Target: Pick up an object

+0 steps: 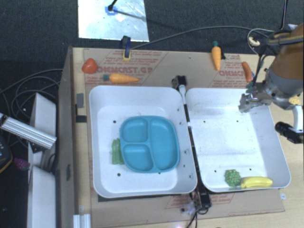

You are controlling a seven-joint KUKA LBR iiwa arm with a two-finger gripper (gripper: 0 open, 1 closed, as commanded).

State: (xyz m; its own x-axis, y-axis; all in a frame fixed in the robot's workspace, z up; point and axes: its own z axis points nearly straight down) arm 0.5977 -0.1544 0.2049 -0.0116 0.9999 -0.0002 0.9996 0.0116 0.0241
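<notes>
Desk carrying two white bins; end effector [249, 100] is hovering over right bin [223, 141] far edge, aperture unclear. Banana [257, 182] is lying at near edge, long axis crosswise, beside broccoli [232, 177].

Two white bins [104, 127] sit on a tan cardboard sheet printed with red lettering. In the left bin lies a light blue divided plate [149, 144], with a green vegetable toy [116, 152] against its left edge. The right bin holds a green broccoli [232, 177] and a yellow banana [256, 182]. Orange carrots [216, 57] lie on the cardboard.
</notes>
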